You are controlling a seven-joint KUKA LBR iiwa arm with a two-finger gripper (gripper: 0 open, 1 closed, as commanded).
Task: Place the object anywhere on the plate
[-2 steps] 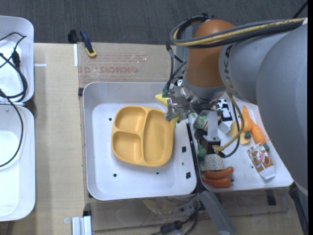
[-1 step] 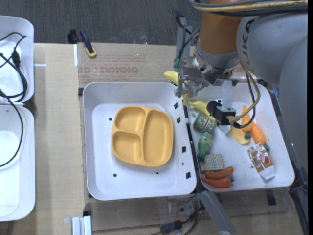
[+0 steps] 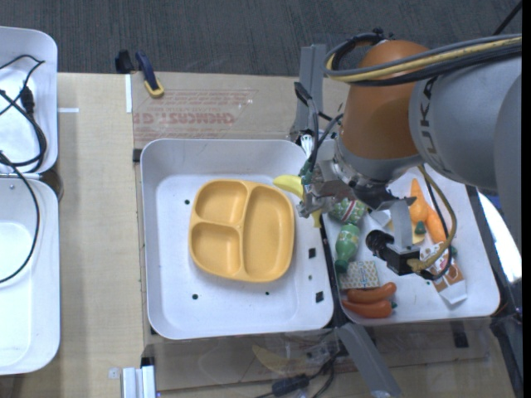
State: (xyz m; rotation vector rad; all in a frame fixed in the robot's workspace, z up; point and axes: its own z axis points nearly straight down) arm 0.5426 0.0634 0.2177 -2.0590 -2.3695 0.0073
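left bin (image 3: 166, 247): shallow white plastic, rounded corners, smooth matte floor with a few small dark holes. it sits on a pale wood-grain bench (image 3: 91, 222).

plate (image 3: 243, 229): yellow-orange plastic, rounded, glossy, split into three compartments, two small ones on the left and one long one on the right. lies flat near the middle of the left bin, nothing on it.

banana (image 3: 289, 185): small, yellow, curved, smooth skin like a toy. it lies just off the plate's upper right rim, at the left bin's right edge, part hidden under the tool above it.

gripper (image 3: 314, 196): dark metal parts with cables, hanging over the wall between the two bins, right above the banana. whether the fingers are spread or pressed together cannot be told, as the wrist and wiring cover them.

right bin (image 3: 481, 293): same white plastic, crowded. green bottle (image 3: 346, 240) with rounded body lies near its left wall; a second green, mottled piece sits just above it. below, a speckled block, then a red-orange hot dog (image 3: 369, 299), glossy. an orange carrot shape (image 3: 421, 210) stands further right.

arm (image 3: 431, 98): bulky grey casing with a wide orange band, reaching in from the right, wrist bent down over the right bin's upper left; yellow and black cables loop over the top.
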